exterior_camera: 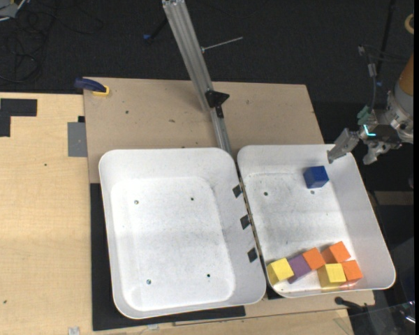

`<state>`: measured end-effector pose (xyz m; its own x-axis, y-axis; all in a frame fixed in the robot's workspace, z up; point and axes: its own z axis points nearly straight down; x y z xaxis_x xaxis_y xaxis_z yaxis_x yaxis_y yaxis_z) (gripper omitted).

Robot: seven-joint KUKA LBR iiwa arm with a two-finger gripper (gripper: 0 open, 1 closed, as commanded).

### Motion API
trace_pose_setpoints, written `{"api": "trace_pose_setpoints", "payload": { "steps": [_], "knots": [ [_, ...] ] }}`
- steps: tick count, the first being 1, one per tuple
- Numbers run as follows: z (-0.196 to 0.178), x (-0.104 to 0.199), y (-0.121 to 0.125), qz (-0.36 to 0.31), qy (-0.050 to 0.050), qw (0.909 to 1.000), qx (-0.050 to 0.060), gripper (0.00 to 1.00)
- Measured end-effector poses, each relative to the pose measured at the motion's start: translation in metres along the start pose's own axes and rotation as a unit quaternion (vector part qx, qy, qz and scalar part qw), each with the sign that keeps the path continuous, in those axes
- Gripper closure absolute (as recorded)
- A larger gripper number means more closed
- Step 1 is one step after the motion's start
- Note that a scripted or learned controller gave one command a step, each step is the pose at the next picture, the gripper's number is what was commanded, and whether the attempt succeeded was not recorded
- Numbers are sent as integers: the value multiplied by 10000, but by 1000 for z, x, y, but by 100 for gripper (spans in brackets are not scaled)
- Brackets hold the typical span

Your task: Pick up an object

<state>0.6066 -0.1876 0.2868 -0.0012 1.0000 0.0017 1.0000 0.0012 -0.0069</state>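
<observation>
A shallow white plastic bin (126,187) sits left. In the right-hand white bin (377,222), a small blue cube (316,176) lies near the far edge; it looks light, rigid, best pinched across flat sides. My two-finger gripper (356,147) hovers spread open, unladen, over the bin's far right corner.

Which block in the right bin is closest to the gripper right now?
The blue block, alone near the bin's far edge, just below the gripper. The others sit clustered in the near corner.

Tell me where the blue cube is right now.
The blue cube sits alone in the right bin, near its far right corner, well apart from the cluster of coloured blocks along the near edge.
</observation>
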Motion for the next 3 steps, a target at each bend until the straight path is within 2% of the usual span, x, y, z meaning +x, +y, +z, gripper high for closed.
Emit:
{"api": "trace_pose_setpoints", "payload": {
  "steps": [1, 2, 3],
  "knots": [
    [-2, 0, 1, -12, -7, 10000, -19, 0],
    [45, 6, 7, -22, 0, 10000, 2, 0],
    [109, 6, 2, 4, 5, 10000, 13, 0]
  ]
}}
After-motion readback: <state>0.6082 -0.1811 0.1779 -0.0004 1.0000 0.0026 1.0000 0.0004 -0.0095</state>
